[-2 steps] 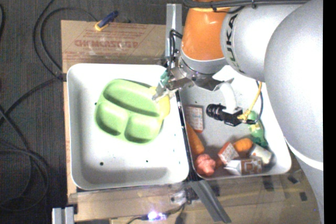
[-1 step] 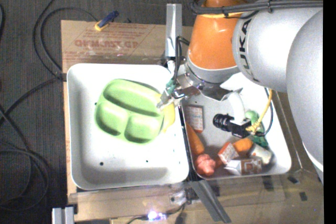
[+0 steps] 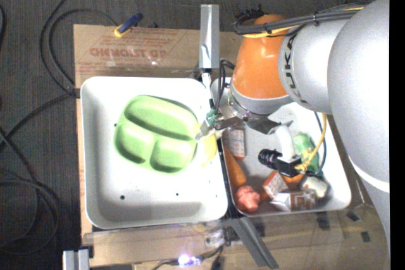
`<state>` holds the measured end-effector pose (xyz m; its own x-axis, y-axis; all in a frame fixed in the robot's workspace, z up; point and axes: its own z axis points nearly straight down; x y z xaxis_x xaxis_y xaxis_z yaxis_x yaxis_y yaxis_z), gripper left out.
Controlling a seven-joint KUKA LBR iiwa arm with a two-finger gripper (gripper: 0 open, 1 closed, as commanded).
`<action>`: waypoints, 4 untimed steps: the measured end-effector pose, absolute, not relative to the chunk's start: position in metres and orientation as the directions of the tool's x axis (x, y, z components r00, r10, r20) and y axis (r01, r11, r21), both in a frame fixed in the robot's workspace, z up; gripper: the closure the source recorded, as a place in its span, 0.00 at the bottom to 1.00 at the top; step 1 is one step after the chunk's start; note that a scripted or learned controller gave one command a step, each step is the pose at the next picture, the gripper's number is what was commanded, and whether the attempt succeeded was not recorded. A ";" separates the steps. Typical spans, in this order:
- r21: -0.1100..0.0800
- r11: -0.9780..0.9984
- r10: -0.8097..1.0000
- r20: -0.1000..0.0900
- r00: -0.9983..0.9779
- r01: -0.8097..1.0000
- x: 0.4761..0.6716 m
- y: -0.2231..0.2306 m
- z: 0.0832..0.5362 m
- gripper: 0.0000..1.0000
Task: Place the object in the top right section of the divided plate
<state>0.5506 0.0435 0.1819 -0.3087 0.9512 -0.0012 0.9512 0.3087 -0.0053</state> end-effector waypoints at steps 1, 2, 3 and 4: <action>-0.003 0.234 0.972 -0.003 -0.234 0.972 0.559 0.004 0.259 1.00; -0.006 0.066 0.998 -0.002 -0.066 0.998 0.489 -0.045 0.191 1.00; -0.004 0.016 1.000 0.000 -0.016 1.000 0.484 -0.039 0.186 1.00; -0.002 -0.070 0.998 -0.002 0.070 0.998 0.483 0.041 0.183 1.00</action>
<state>0.4835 0.0414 0.1833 0.0701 0.9975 -0.0024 0.9975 -0.0701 -0.0023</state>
